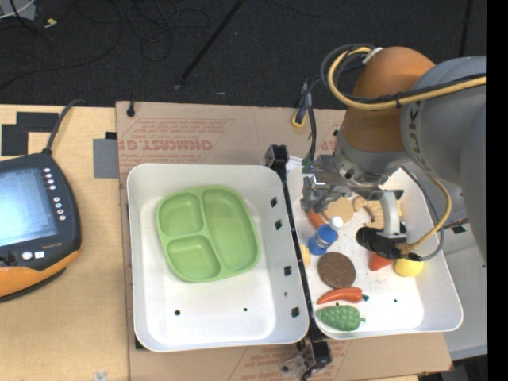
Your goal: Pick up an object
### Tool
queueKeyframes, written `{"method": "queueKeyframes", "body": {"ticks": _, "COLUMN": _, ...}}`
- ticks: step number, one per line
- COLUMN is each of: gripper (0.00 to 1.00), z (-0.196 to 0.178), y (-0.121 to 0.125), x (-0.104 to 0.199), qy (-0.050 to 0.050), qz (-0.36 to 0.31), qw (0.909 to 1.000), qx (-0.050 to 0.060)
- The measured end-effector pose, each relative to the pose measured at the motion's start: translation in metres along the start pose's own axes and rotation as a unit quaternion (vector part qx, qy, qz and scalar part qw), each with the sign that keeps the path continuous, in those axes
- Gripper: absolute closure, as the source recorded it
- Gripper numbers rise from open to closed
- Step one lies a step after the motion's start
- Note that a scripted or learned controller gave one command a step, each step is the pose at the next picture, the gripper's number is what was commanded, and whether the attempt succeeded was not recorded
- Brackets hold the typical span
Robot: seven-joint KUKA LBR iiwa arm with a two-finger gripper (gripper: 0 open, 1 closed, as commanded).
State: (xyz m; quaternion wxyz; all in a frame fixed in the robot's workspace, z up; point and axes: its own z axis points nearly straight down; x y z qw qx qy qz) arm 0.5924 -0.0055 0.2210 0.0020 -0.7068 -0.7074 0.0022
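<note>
In the camera view, the gripper (321, 193) hangs low over the right bin's (444, 312) upper-left corner, among crowded toys; I cannot tell its state. Candidate objects lie near: blue bottle (323, 237), brown disc (337, 269).

Looks like a robot lab, not a home. Big grey and orange robot arm (413, 117) over two white bins (151, 213) on a cardboard-covered bench (198, 133). Control pad with a screen (32, 221) at the left. Black cables (119, 22) on the dark floor.
</note>
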Motion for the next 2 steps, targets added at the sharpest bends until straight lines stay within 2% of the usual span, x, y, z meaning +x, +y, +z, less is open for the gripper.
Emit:
{"method": "queueKeyframes", "body": {"ticks": 1, "gripper": 1.00, "z": -0.0106, "y": -0.0105, "x": 0.0125, "qy": 0.001, "qz": 0.000, "qw": 1.0000, "qx": 0.001}}
{"method": "queueKeyframes", "body": {"ticks": 2, "gripper": 1.00, "z": -0.0141, "y": -0.0053, "x": 0.0052, "qy": 0.000, "qz": 0.000, "qw": 1.0000, "qx": 0.000}}
